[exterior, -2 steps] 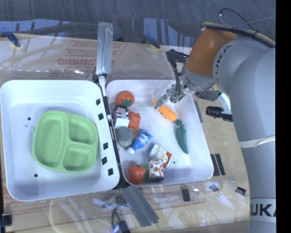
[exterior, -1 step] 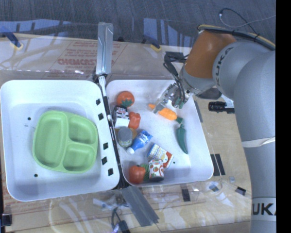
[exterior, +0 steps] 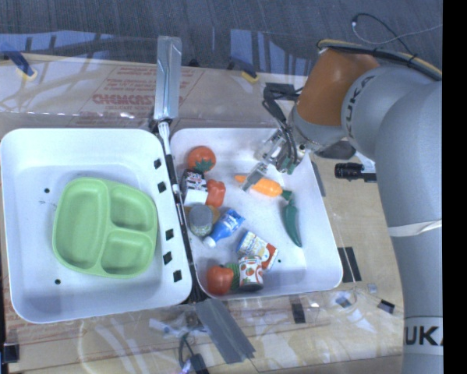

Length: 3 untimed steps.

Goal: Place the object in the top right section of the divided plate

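Gripper (exterior: 258, 179) low in right bin (exterior: 327, 244), fingertips at left end of carrot (exterior: 267, 187); finger state: cannot tell, tips blur into carrot. Carrot lies on bin floor, upper middle, green pepper (exterior: 292, 221) just below-right. Tomato (exterior: 201, 159) at upper left of bin; blue bottle (exterior: 225, 226), cartons (exterior: 254, 260) clustered lower centre. Green plate (exterior: 104, 227) in left bin (exterior: 30, 287), sections bare, well apart from carrot.

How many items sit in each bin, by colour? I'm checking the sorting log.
Left bin:
Green: 1, the divided plate

Right bin:
Red or orange: 4, counting the carrot at the tool
Green: 1
Blue: 1
Grey: 1
Mixed-colour packs: 3

Total: 11
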Tool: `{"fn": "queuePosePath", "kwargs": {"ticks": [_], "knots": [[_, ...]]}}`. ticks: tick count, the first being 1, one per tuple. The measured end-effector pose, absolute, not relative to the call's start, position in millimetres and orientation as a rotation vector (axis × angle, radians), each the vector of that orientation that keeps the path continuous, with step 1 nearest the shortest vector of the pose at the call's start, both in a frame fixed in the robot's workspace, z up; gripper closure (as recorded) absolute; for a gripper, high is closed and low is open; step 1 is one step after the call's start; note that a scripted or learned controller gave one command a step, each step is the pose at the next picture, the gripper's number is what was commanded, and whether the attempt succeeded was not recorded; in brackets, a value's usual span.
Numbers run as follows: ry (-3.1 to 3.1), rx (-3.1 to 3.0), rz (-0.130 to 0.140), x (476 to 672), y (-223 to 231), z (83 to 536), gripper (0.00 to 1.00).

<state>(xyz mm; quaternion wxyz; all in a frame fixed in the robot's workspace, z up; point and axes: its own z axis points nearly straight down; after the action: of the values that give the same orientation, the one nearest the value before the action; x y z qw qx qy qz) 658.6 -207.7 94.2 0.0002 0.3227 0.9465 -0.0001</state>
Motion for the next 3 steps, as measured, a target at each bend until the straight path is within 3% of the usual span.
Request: {"fn": "queuePosePath", "kwargs": {"ticks": [1,3], "knots": [[2.973,1.004,0.0,660.2,-206,106,1.0],[2.97,0.989,-0.002,662.5,-206,128,1.0]]}}
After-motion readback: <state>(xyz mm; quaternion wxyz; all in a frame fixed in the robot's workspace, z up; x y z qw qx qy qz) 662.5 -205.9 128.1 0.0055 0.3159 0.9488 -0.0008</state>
